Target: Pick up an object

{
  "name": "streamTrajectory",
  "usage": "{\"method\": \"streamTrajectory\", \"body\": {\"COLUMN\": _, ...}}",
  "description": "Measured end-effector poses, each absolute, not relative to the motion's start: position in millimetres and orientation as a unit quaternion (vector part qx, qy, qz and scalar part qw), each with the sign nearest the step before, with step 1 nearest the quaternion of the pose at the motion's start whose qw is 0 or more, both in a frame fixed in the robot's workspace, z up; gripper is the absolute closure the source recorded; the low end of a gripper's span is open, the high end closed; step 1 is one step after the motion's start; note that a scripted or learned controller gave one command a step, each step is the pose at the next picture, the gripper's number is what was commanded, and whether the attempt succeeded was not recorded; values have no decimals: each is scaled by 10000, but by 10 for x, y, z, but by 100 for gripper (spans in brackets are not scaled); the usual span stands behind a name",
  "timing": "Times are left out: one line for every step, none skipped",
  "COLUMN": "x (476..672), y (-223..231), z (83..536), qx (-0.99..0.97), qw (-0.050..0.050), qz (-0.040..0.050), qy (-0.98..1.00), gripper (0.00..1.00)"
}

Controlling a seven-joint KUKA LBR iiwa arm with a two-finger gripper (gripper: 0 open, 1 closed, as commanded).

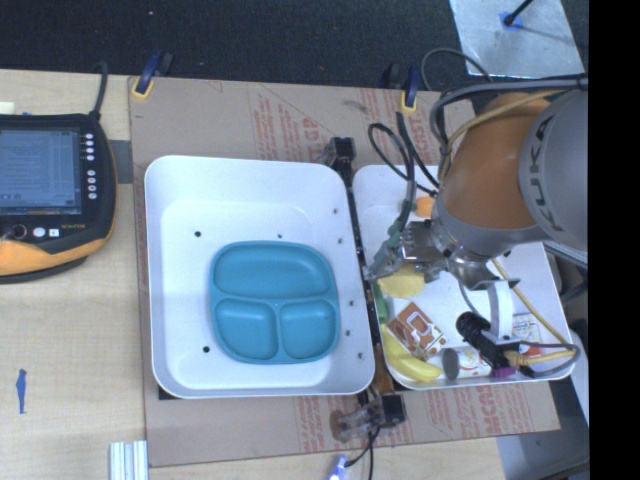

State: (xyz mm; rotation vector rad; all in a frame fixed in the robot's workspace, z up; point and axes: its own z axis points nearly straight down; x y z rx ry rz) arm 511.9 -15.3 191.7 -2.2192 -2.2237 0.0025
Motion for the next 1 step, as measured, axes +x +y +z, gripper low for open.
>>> {"method": "streamTrajectory", "body": {"x": 5302, "y": 335, "z": 2029, "qx": -7053, "qw": 11, "qz": 10, "qy": -7089, "gripper": 100}}
